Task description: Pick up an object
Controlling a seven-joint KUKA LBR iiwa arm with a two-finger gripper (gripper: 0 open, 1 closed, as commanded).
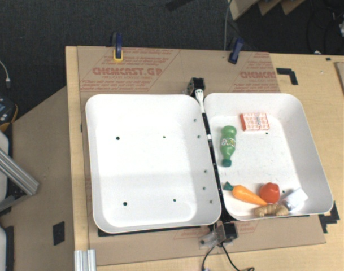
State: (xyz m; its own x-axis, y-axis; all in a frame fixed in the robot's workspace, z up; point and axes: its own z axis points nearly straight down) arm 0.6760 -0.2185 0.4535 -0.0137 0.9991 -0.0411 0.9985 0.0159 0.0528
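Progress: we'd say nothing is picked yet, everything sits loose in the right bin (pixel 307 129), so the whole grab is left to do.

Gripper: honestly we can't tell its state from this shot, so we won't guess whether it's got anything.

Left bin (pixel 98 151): just bare white floor with a few dark dots.

Green bottle (pixel 227 144): lying on its side near the divider between the bins, well apart from the rest. We reckon it's the easiest target.

Pink box (pixel 255 121): flat, up toward the far side of the right bin, just beside the bottle's top end.

Carrot (pixel 243 193): near the front edge, tip pointing toward the divider.

Red tomato (pixel 269 192): right up against the carrot's fat end.

Ginger-looking root (pixel 271 210): hugging the front rim, touching or nearly touching the tomato.

White scrap (pixel 296 197): in the front corner beside the tomato; too small for us to name.

Relative to gripper: can't place any of these against it from here.

Risk: that front cluster is crowded, so we'd expect a messy grab there.
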